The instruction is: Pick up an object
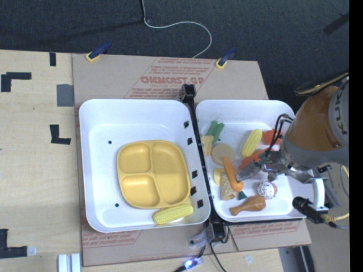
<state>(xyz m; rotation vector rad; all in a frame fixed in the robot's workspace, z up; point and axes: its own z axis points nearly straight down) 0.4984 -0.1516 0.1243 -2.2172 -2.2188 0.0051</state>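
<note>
The right bin (244, 107) holds several toy foods: a yellow corn piece (251, 142), an orange carrot (231, 173), a green vegetable (214, 130), a beige round piece (222, 152), a brown drumstick (248, 206) and a white speckled ball (266, 190). My gripper (258, 169) hangs low over the middle right of this bin, just right of the carrot and above the ball. A small red piece (249, 162) lies right at its tip. The wrist hides the gripper's own state.
The left bin (96, 152) holds a yellow divided plate (153, 171) and a corn cob (173, 212) at its front edge. A black divider (195, 152) runs between the bins. The arm's orange band (315, 118) looms over the right bin's far right side.
</note>
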